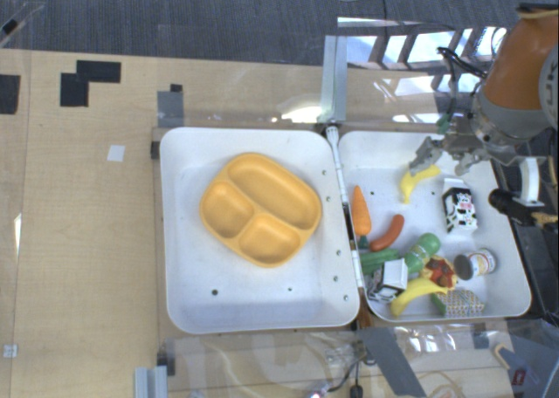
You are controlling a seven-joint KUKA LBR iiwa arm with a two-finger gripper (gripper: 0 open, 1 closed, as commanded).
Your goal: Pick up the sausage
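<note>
The sausage (387, 232) is a short reddish-orange link lying at a slant in the right bin (515, 300), left of the middle. My gripper (445, 159) hangs over the far part of that bin, up and to the right of the sausage and well apart from it. Its two grey fingers (425, 154) are spread open with nothing between them. A small yellow banana (417, 180) lies just below the left finger.
An orange carrot (360, 210) lies left of the sausage by the bin's wall. Green vegetables (419, 250), a second banana (417, 293), a can (479, 263) and a cow-patterned toy (459, 209) crowd the near and right parts. A yellow divided plate (260, 209) sits in the left bin (192, 300).
</note>
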